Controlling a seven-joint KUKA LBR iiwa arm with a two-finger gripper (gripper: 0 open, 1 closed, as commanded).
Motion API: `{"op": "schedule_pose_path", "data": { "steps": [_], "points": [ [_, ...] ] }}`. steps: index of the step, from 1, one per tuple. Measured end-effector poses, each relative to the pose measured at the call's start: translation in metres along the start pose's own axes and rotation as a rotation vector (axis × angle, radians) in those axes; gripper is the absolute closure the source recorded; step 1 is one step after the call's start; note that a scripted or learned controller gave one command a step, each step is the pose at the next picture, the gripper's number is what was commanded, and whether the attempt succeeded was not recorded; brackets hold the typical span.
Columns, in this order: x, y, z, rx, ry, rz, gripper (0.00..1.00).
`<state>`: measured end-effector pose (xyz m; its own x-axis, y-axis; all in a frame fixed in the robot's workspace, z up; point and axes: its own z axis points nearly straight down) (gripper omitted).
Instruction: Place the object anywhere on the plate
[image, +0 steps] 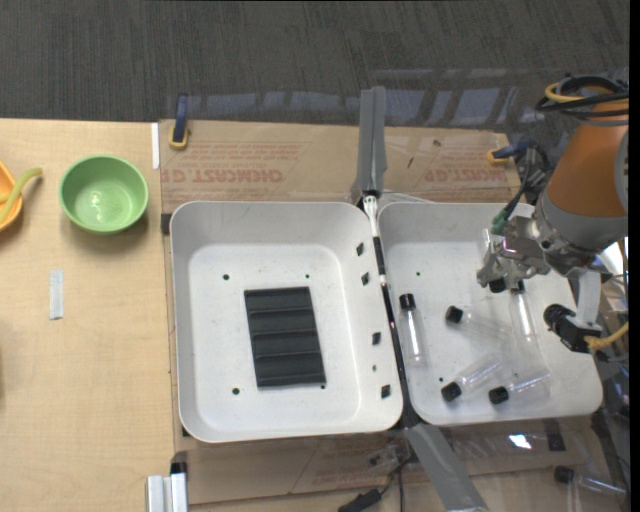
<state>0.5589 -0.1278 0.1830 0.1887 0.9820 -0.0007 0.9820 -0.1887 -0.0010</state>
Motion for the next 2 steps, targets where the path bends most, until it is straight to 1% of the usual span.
{"op": "schedule_pose_path", "data": {
  "steps": [1, 2],
  "points": [
    [0.017, 0.073, -0.022, 0.000, -0.001, -0.036, 1.00],
    [0.109, 0.078, -0.097, 0.001, -0.002, -0.045, 1.00]
  ]
}}
